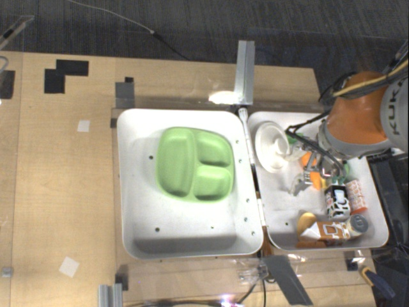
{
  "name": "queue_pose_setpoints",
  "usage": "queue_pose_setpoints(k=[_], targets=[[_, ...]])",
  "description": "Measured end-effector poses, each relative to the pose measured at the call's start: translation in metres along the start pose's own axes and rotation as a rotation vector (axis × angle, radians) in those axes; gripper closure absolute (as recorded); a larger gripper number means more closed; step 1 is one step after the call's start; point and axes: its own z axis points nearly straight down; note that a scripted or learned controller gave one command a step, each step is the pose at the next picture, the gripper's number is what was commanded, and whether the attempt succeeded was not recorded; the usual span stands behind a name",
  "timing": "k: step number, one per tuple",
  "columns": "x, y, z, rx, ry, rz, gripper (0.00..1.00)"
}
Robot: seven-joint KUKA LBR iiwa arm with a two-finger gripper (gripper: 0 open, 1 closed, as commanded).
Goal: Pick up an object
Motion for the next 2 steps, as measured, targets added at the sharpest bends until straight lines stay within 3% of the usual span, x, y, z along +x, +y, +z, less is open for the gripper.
queue_pose_setpoints(k=[1,2], targets=[[0.011,0.002,-0.001,0.000,-0.002,0.099,0.00],[0.030,-0.002,-0.002,0.002,-0.004,0.109,0.00]])
